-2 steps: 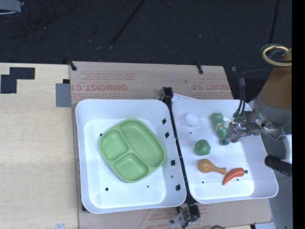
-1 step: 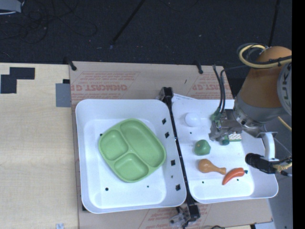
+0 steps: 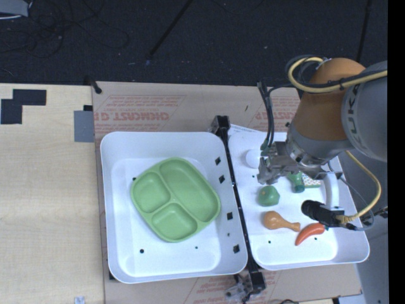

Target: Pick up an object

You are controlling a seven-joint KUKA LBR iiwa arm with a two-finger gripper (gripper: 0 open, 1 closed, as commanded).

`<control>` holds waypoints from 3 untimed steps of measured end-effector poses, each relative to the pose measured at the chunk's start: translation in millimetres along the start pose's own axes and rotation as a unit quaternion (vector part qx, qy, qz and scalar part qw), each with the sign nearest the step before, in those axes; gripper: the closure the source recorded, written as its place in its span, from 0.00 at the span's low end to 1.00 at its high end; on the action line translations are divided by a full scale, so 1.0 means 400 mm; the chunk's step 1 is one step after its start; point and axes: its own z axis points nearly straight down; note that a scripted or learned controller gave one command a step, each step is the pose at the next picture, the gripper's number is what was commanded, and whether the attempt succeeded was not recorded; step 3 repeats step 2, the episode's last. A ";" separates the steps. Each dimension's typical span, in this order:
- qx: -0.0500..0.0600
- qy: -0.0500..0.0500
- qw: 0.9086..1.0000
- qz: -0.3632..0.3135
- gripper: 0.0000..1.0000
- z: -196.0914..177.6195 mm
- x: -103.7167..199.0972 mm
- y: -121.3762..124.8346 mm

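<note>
While the KUKA arm [image 3: 323,116] reaches in from the right, its gripper [image 3: 271,171] hangs low over the far-left part of the right bin [image 3: 354,255], just beyond a round green toy [image 3: 268,196] that lies on the bin floor near the left wall, abt halfway along. Whether the gripper is parted or closed can't be told from this angle, and nothing is seen held in it.

Also in that bin: a tan toy drumstick [image 3: 280,221] just nearer than the green toy, an orange-red chilli [image 3: 309,233] beside it toward the near-right corner, a small teal piece [image 3: 297,182] right of the gripper, and a white object [image 3: 252,158] by the far-left wall.

The left bin [image 3: 117,246] holds a green 3-section plate [image 3: 175,198], centred and turned at an angle.

Both bins sit on a cardboard sheet [image 3: 158,109] w/ red print, atop a pale wood-grain bench [image 3: 44,201] marked w/ dark patches [image 3: 82,125] at far left. Beyond the bench, dark carpet [image 3: 158,24] crossed by cables.
</note>
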 end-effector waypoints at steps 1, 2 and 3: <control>0.000 0.000 1.000 0.000 1.00 0.015 0.124 0.020; -0.001 0.000 1.000 -0.001 1.00 -0.032 0.257 0.036; -0.001 0.000 1.000 -0.001 1.00 -0.032 0.257 0.036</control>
